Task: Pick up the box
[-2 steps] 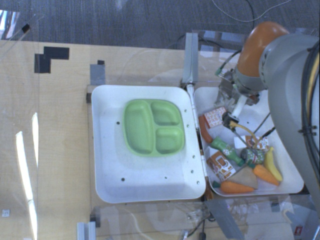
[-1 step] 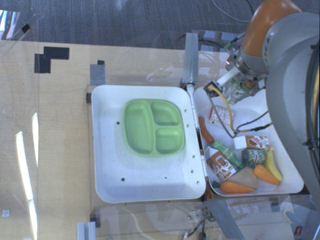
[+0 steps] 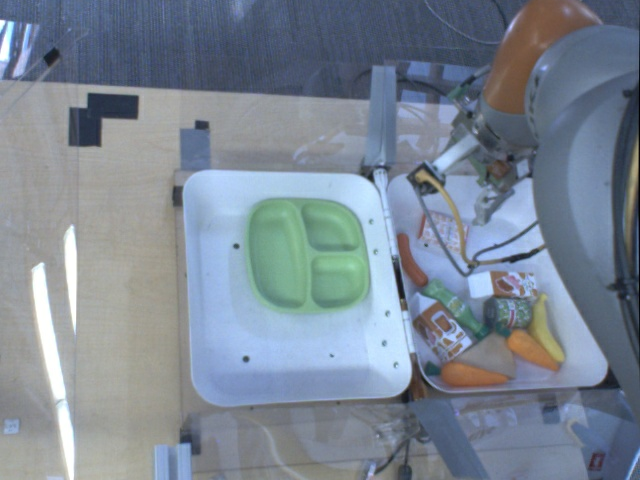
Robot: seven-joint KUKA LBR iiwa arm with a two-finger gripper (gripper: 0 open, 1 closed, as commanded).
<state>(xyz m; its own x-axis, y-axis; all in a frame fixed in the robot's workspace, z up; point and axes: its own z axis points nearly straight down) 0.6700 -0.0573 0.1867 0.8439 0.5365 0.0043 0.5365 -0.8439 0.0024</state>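
A brown and orange box (image 3: 441,329) lies flat in the front part of the right bin (image 3: 586,360), against a green bottle (image 3: 452,304). A white and red box (image 3: 507,284) lies further right, by a green can (image 3: 510,314). A small white and red packet (image 3: 440,231) sits nearer the back. My gripper (image 3: 470,181) hangs over the back end of the right bin, well behind the boxes and above them, with nothing visibly in it. A yellow cable loops down from it across the bin.
The right bin also holds a red sausage (image 3: 409,259), a banana (image 3: 546,330), two carrots (image 3: 474,374), and a bread slice (image 3: 490,355). The left bin (image 3: 216,360) holds a green divided plate (image 3: 306,254). The grey arm (image 3: 590,148) covers the right side.
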